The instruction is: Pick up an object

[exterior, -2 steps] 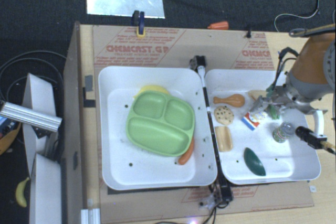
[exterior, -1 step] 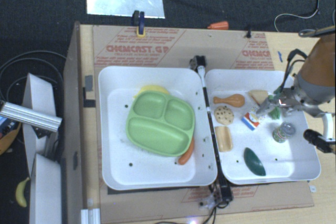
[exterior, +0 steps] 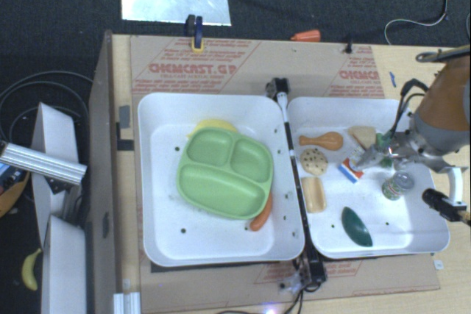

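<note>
Hand (exterior: 377,154) reaches from the right, low over the right bin (exterior: 368,246), beside a small can (exterior: 396,186); finger state cannot be determined. Green leaf-shaped object (exterior: 357,226) lies nearby.

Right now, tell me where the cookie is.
The cookie lies in the right bin, close to its left wall, just below the toy drumstick and above the bread roll.
</note>
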Tool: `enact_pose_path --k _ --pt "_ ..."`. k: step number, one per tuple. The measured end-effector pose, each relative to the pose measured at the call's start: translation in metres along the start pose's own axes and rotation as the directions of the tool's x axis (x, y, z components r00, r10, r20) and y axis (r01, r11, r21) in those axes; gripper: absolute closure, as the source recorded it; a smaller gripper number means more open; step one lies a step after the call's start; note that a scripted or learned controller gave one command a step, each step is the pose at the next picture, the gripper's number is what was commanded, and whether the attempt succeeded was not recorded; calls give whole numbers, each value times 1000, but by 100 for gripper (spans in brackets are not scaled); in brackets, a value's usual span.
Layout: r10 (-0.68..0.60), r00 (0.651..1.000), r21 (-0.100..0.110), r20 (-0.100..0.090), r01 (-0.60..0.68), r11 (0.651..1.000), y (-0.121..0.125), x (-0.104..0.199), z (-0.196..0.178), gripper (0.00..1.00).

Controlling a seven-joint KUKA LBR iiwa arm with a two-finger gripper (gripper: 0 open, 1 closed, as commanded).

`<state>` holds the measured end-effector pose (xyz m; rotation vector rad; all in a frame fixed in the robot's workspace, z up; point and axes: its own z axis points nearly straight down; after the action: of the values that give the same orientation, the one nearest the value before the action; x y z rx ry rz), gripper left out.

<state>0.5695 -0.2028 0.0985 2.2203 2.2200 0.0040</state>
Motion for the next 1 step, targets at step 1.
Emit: enact_pose_path --k 1 --pt "-4 1000 2 0 4 1000 -1 7 -3 0"
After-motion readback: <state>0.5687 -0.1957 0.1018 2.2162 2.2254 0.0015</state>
